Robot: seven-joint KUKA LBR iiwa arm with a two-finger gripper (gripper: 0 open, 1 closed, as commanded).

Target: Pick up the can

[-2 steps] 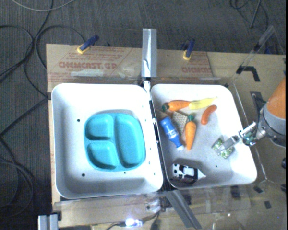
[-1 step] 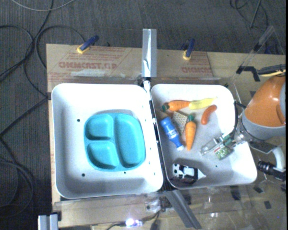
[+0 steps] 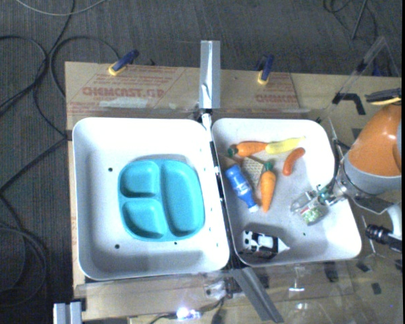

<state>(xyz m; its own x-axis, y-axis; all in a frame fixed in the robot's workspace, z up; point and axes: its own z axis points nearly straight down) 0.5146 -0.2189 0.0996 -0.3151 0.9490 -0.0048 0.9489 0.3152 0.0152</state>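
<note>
The can (image 3: 240, 186) is a blue cylinder with a white end, lying on its side in the left half of the right bin (image 3: 337, 245). It points toward the bin's front and rests beside an orange carrot (image 3: 267, 185). My gripper (image 3: 312, 208) hangs low over the right part of the same bin, well to the right of the can and apart from it. The grey arm with its orange band (image 3: 376, 150) comes in from the right above the gripper. Nothing shows in the gripper's grasp.
A second carrot (image 3: 251, 148), a yellow piece (image 3: 285, 145) and a red sausage-shaped piece (image 3: 293, 160) lie at the back of the right bin. A black-and-white object (image 3: 260, 242) sits at its front. The left bin (image 3: 88, 181) holds a blue divided tray (image 3: 162, 198).
</note>
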